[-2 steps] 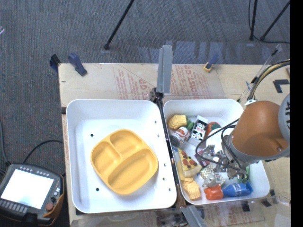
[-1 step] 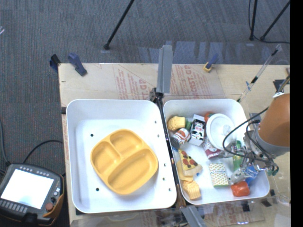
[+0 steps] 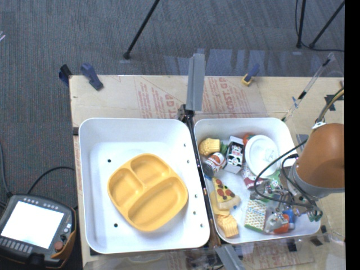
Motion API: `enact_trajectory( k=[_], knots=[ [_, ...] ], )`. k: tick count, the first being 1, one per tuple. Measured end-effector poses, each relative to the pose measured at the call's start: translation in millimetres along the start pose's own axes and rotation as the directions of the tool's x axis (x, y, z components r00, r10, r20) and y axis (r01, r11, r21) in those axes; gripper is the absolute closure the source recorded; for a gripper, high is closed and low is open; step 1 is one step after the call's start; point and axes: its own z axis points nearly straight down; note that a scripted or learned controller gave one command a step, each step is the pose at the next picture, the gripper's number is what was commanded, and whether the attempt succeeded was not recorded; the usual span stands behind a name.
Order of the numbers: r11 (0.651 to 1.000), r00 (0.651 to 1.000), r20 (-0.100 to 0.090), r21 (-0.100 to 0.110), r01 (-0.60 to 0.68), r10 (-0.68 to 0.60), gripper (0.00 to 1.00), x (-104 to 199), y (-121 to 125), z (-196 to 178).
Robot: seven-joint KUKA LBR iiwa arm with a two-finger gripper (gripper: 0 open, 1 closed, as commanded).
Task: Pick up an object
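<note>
Two white bins sit side by side on the bench point(image 3: 129, 94). The left bin point(image 3: 95, 134) holds a yellow divided plate point(image 3: 147, 191), lying flat near its middle.

The right bin point(image 3: 270, 121) is crowded. At its 11 o'clock corner lies a yellow corn cob point(image 3: 209, 146); just beside it, toward 3 o'clock, stands a small black-and-white carton point(image 3: 235, 154), and below the corn a red-and-white can point(image 3: 215, 162) lies on its side. A white round plate point(image 3: 261, 151) sits at about 1 o'clock. Along the bin's left wall a pizza slice point(image 3: 223, 193) rests partly on other yellow pieces, and at 7 o'clock there is a waffle-like yellow block point(image 3: 228, 225). A green-edged checkered card point(image 3: 256, 215) lies toward 6 o'clock.

The arm point(image 3: 322, 156) comes in from 3 o'clock, its orange band wide over the bin's right side. The tool point(image 3: 279, 215) is down at the bin's 5 o'clock corner — amid cables and dark parts, just beside the checkered card and over a jumble of small red, blue and grey things too tangled to name. Whether its fingers are apart or together cannot be told, nor whether anything sits between them.

On the bench's far edge lie a blue clamp point(image 3: 91, 75) at 11 o'clock and a yellow-and-blue one point(image 3: 250, 75) at 1 o'clock. A handheld control screen point(image 3: 35, 227) lies on the floor at 8 o'clock.
</note>
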Motion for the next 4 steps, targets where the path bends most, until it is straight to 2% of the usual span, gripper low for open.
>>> enact_trajectory(
  k=[1,2,3,4],
  knots=[
    [0.968,0.968,0.002,0.002,0.250,-0.250,0.00,-10,-36,-13],
    [0.957,0.957,0.000,-0.001,0.289,-0.289,0.00,-3,-32,0],
    [0.917,0.917,-0.001,-0.001,0.398,-0.398,0.00,-4,-4,1],
    [0.866,0.866,0.000,0.000,0.501,-0.501,0.00,-11,-35,0]
  ],
)
